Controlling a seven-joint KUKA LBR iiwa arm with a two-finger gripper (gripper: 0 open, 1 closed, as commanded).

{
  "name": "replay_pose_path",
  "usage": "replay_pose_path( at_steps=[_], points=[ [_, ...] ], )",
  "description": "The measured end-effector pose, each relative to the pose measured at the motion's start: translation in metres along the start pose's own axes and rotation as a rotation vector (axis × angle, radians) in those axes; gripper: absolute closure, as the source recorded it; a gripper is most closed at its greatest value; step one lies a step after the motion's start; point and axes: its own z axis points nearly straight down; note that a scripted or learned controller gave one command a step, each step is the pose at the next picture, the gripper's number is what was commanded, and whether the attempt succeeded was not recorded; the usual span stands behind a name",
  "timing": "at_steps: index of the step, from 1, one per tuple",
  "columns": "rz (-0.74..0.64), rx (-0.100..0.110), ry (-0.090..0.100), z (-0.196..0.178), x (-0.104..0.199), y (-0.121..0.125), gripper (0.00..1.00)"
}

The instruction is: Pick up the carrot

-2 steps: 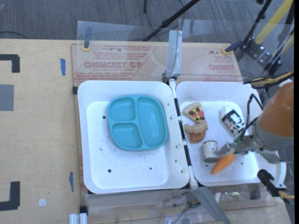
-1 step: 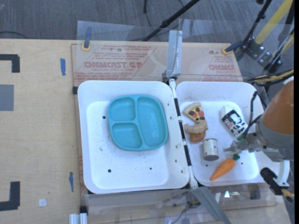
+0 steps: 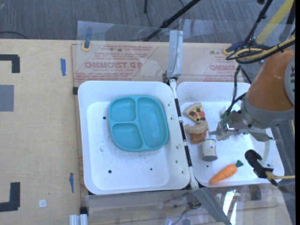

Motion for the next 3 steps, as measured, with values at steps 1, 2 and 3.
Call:
replay_pose_path(
  at_steps=[1, 2, 3],
  points=[
    [0.018, 0.004, 0.001, -0.008, 0.076, -0.015, 1.0],
    [-0.059, -0.017, -0.014, 0.017, 0.116, -0.015, 1.0],
    [0.312, 0.001, -0.002, 0.001, 0.07, -0.025, 1.0]
  ],
)
